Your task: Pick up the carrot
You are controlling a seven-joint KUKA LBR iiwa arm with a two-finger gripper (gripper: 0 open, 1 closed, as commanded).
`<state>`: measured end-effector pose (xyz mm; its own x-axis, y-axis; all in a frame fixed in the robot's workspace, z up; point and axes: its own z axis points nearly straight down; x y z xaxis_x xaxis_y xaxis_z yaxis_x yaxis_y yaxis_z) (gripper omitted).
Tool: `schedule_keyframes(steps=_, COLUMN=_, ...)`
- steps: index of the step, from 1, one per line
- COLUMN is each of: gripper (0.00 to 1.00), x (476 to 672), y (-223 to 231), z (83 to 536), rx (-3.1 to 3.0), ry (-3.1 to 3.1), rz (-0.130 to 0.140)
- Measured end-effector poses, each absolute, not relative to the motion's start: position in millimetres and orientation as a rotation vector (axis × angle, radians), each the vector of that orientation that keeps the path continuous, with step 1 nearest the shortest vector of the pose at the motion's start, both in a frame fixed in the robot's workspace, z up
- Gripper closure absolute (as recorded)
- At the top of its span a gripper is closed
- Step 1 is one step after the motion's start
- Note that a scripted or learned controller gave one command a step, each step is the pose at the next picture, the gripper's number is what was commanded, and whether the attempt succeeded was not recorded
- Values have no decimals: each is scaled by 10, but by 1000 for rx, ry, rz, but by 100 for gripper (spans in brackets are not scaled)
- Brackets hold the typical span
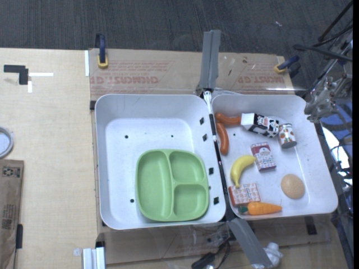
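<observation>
The carrot (pixel 263 208) was seen lying on its side near the front edge of the right bin (pixel 322 167), orange, smooth and tapered, its point turned to the right and a small green stub at its left end. It was set just beside a small red-and-white box (pixel 244 194), with a banana (pixel 241 168) behind that and a brown egg (pixel 292 186) near to the right. The gripper (pixel 318 104) was held over the bin's far right rim, well apart from the carrot; its state could not be told. A green divided plate (pixel 173 184) was placed in the left bin (pixel 112 150).
</observation>
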<state>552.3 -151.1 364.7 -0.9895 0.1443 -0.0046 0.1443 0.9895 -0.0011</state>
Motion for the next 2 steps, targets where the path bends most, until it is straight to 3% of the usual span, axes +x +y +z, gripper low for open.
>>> schedule_keyframes(steps=1, gripper=100, x=5544, y=-1910, z=3013, rx=-330, ry=3122, rz=0)
schedule_keyframes(steps=2, gripper=100, x=5998, y=-2211, z=2974, rx=-904, ry=3003, rz=-1)
